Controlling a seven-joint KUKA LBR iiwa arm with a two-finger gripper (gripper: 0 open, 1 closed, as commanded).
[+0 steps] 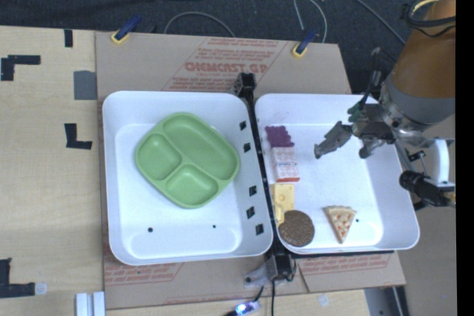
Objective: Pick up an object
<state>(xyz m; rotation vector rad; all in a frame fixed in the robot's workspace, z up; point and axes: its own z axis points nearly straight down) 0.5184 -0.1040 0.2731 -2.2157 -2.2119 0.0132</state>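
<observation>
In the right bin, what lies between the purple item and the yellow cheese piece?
A small white and red item, seen in the camera view.

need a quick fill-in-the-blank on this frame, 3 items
1. The green divided plastic plate lies in the ____ white bin.
2. The triangular pizza slice lies to the ____ of the round brown cookie.
3. The gripper hovers over the ____ white bin.

Missing words: left; right; right

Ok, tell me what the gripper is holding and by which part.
Nothing. The gripper hangs open over bare floor of the right bin, apart from the food along the bin's left side.
</observation>
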